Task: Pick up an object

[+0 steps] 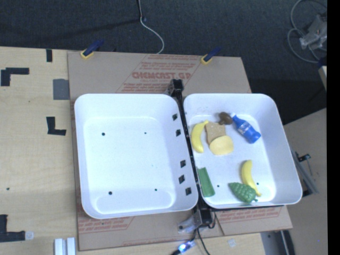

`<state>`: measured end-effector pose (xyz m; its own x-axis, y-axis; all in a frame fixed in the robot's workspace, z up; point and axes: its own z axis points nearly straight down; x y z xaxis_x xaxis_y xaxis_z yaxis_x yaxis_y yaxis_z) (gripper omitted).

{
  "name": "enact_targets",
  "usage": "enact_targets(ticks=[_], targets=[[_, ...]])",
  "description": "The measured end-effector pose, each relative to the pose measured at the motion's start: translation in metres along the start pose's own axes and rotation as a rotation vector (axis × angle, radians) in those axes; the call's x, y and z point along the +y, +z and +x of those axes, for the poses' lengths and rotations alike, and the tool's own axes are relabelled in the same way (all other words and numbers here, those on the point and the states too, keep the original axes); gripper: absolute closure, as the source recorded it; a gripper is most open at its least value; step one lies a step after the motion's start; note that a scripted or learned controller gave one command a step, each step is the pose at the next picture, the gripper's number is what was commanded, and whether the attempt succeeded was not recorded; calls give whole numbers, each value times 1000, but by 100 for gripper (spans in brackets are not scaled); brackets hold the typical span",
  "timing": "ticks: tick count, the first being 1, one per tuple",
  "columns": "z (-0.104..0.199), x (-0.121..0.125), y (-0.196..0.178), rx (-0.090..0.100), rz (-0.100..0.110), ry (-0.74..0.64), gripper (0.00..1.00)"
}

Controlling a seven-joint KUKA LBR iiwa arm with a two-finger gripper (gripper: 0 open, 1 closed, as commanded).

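Observation:
The right bin (pixel 276 142) holds several small objects. A yellow banana (pixel 197 137) lies along its left side, next to a tan and yellow block (pixel 219 140). A small brown piece (pixel 225 118) touches a blue bottle (pixel 247 130) near the back. A green stick (pixel 205 182) lies at the front left. A second small banana (pixel 248 175) rests beside a bumpy green vegetable (pixel 242 192) at the front.
The left bin (pixel 127 153) sits beside the right one, joined by a black hinge strip (pixel 183 142). Both rest on a brown cardboard sheet (pixel 154 73) clipped with blue and yellow clamps (pixel 92 48). A white cable (pixel 151 28) runs across the dark floor behind.

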<state>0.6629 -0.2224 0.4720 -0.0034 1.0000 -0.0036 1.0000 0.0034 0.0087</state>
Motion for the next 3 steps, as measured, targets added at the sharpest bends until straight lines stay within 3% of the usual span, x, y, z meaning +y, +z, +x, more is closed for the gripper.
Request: enact_targets(ticks=[1,2,3], targets=[[0,-8,-68,0,1,0,100],[0,7,-62,1,8,1,100],[0,7,-63,2,9,1,100]])
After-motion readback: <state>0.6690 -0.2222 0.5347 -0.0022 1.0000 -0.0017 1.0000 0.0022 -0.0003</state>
